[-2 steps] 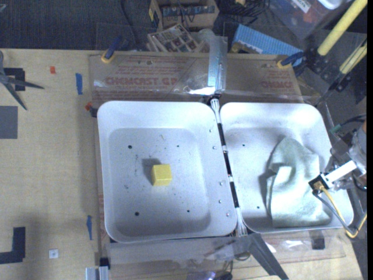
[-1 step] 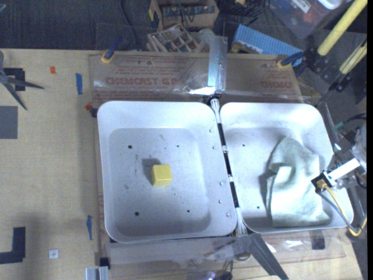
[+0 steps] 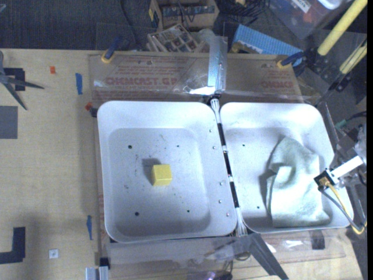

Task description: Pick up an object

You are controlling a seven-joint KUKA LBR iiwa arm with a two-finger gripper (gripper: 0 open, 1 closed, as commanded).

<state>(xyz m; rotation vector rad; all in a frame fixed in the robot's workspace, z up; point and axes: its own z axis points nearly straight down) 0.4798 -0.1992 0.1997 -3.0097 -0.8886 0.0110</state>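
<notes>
Progress judged nil so far; nothing lifted clear of either bin. Block [image 3: 162, 174], yellow, lying flat on the floor of the left bin [image 3: 116, 121], a little left of its middle and apart from every wall; cloth [image 3: 293, 179], pale and crumpled, lying in the right bin [image 3: 262, 118], spread from the middle toward the near right corner, its right edge close to that bin's right wall. Cannot tell whether the jaws are open or closed; no hold claimed.

Left to do, by judgement: the whole pick; choosing one of the two things, coming down over it, closing on it, raising it clear of the bin. Block probably the plainer target, being small, square-sided and alone; cloth soft, likely to sag or slip.

Counted: two white bins, side by side on the table [image 3: 46, 156], meeting along the middle seam; one yellow block; one pale cloth; two loose things in all, one to each bin.
</notes>
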